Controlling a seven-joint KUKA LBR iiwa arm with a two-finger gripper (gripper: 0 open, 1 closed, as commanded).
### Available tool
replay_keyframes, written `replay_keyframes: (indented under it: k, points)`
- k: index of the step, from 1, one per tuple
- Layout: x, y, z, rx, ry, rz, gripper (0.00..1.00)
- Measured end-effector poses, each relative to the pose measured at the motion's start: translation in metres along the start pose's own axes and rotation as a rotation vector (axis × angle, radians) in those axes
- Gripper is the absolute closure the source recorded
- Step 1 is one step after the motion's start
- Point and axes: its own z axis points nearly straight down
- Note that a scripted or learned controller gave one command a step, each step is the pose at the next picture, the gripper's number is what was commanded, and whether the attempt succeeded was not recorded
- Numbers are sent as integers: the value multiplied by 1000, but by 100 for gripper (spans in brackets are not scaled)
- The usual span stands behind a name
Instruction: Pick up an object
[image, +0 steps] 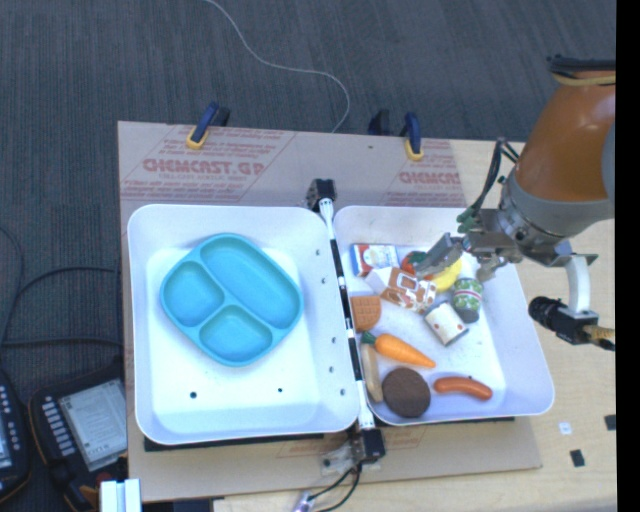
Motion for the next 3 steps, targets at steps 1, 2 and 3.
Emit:
replay_keyframes:
  k: [1,2,3]
  points:
    - [5,5,157,1,0,1,0]
    - [5,5,148,2,1,2,100]
    - [5,5,148,3,1,2,0]
